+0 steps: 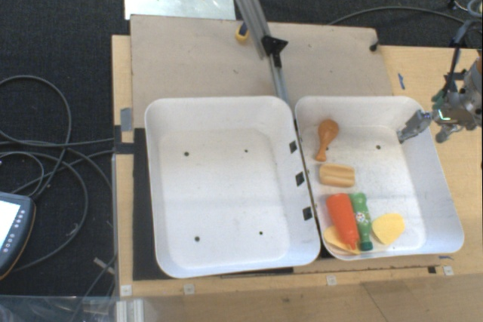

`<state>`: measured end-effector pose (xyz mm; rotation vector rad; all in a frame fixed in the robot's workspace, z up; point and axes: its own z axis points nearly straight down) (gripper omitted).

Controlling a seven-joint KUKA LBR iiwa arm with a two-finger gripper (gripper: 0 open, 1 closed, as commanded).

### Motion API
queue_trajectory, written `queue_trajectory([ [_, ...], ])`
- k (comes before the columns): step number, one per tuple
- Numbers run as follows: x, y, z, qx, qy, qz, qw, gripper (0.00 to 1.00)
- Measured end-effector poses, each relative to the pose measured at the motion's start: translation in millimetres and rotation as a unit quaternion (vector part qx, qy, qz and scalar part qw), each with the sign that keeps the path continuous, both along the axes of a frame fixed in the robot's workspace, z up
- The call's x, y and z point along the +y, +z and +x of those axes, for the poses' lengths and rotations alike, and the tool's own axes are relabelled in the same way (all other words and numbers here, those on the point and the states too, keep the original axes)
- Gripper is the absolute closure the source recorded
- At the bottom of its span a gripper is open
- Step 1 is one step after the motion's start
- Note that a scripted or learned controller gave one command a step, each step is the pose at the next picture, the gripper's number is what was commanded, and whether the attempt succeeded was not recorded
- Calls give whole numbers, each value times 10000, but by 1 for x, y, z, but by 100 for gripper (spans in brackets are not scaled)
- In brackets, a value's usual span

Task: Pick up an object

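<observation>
The right bin [423, 170] holds several toy foods. A brown drumstick [326, 138] lies near its back left, and a tan bread roll [336, 176] sits just in front of it. At the front lie an orange carrot [343, 221], a green bottle [361, 221] beside it, and a yellow slice [388, 228]. My gripper [427, 130] hangs over the bin's back right rim, well to the right of the drumstick. Its fingers are open with nothing between them.
The left bin [226, 185] sits beside the right one, the two joined by black clips [299, 179]. A grey pole [253, 4] slants in from the top to the bins' back junction. Cables and a pendant [11, 230] lie on the floor at left.
</observation>
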<state>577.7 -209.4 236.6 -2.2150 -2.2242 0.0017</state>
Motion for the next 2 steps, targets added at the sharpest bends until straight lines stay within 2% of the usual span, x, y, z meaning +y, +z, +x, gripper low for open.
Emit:
queue_trajectory([
  [1,0,2,1,-20,10,-7,10000,0],
  [2,-6,-56,5,4,-17,0,10000,0],
])
